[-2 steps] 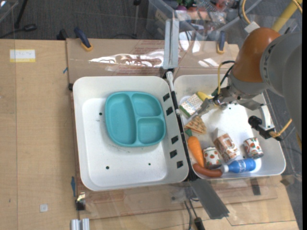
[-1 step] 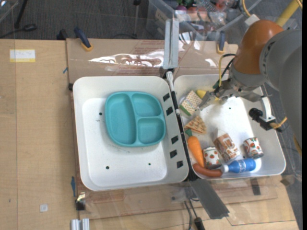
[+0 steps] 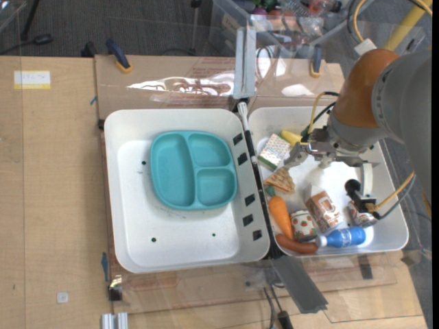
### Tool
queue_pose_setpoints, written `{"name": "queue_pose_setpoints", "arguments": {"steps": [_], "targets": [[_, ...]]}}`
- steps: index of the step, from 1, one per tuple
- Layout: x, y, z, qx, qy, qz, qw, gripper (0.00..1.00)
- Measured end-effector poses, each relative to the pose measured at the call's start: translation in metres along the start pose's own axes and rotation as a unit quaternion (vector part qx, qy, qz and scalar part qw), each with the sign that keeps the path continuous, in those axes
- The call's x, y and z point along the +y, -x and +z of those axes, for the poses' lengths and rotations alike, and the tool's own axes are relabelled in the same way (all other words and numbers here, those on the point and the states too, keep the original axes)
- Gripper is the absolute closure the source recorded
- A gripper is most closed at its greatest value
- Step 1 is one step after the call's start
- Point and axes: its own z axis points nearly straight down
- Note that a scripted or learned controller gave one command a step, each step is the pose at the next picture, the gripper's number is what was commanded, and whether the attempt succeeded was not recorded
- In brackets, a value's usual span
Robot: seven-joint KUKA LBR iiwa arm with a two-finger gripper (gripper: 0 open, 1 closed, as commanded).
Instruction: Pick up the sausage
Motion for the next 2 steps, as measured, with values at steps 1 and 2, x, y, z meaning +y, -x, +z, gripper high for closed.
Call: {"name": "queue_pose_setpoints", "arguments": {"steps": [1,2], "targets": [[0.053,0.111,-0.06,-0.001,0.0,-0.049,0.9988,0.0],[0.044,-0.011,-0.035,0.001,-0.007,0.04,0.9992,0.0]]}}
